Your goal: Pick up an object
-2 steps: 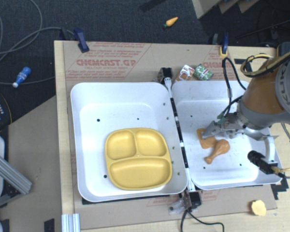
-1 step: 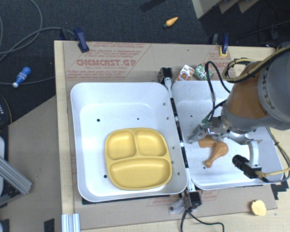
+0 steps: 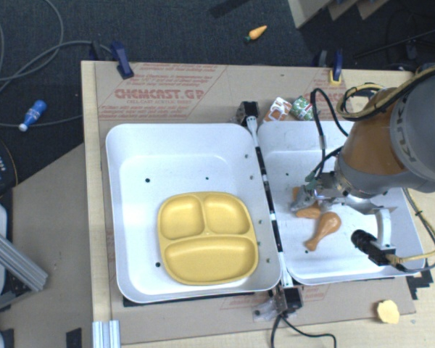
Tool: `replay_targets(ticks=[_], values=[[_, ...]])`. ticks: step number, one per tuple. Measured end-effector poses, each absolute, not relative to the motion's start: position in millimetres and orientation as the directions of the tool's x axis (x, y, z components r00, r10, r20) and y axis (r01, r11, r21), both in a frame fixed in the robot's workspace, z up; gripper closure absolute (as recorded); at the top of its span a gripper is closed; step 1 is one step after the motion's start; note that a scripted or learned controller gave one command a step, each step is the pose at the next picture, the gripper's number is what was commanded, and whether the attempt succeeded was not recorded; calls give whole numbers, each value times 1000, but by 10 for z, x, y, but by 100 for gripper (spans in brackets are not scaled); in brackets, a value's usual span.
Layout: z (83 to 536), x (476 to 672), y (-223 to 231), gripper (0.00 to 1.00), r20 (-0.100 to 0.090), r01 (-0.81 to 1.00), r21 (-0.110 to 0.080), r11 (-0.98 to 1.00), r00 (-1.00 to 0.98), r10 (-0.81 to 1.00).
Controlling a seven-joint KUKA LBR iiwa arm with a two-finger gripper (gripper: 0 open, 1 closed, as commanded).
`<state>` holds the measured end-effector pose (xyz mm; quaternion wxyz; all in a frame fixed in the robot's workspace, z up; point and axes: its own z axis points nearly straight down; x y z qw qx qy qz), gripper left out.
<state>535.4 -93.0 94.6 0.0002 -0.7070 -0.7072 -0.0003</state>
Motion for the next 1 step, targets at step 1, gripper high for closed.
replay_targets(ticks=[1], values=[[2049, 5561, -276, 100, 2, 1000, 13, 9, -9, 1000]])
